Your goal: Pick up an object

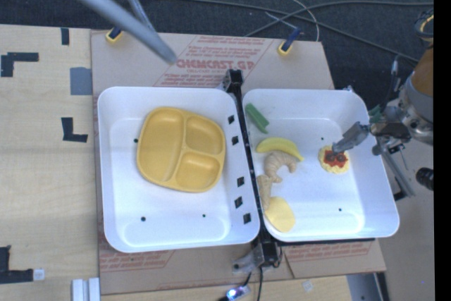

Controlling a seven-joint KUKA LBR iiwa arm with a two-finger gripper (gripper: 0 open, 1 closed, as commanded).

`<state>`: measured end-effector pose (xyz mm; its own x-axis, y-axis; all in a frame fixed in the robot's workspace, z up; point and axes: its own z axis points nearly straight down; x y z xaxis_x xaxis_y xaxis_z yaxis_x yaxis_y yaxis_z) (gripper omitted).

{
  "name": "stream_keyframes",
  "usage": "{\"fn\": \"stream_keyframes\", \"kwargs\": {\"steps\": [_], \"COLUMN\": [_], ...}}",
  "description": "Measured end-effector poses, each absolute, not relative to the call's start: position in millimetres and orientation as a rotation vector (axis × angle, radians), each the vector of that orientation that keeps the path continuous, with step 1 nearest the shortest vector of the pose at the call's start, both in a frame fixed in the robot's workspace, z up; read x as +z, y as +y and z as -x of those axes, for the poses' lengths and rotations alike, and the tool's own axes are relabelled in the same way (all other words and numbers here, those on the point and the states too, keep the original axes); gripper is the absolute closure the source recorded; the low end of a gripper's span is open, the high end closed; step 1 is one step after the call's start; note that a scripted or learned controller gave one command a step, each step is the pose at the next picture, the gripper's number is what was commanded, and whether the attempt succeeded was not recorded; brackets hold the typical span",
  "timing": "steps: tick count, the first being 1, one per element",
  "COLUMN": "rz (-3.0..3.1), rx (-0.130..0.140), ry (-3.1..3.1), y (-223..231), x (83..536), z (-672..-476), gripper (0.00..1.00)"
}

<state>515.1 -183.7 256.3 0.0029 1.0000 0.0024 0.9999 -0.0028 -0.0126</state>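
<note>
1. A yellow, three-compartment plastic plate (pixel 180 149) is seen lying flat in the left white bin (pixel 116 222), well apart from the arm.
2. In the right white bin (pixel 373 218), a green stick-like piece (pixel 256 118), a yellow toy banana (pixel 279 146), a beige croissant-shaped piece (pixel 279 166) and a pale yellow round piece (pixel 280 214) are grouped near the divider.
3. A small red-and-yellow toy food piece (pixel 334 161) is judged the likely target, as the grey two-finger gripper (pixel 347 139) is lowered just beside it.
4. The spread of the claw cannot be told.
</note>
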Motion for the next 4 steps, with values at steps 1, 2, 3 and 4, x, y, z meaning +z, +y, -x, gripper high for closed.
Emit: {"fn": "stream_keyframes", "kwargs": {"steps": [1, 2, 3, 4], "rz": [2.22, 2.217, 2.216, 2.221], "rx": [0.002, 0.007, 0.006, 0.003], "ry": [-2.222, -2.218, -2.218, -2.224], "y": [-183.3, -179.2, -174.9, -174.5], "x": [262.4, 198.4, 134.3, 82.4], "z": [-517.3, -515.0, -516.0, -516.0], "gripper": [0.0, 0.0, 0.0, 0.0]}}
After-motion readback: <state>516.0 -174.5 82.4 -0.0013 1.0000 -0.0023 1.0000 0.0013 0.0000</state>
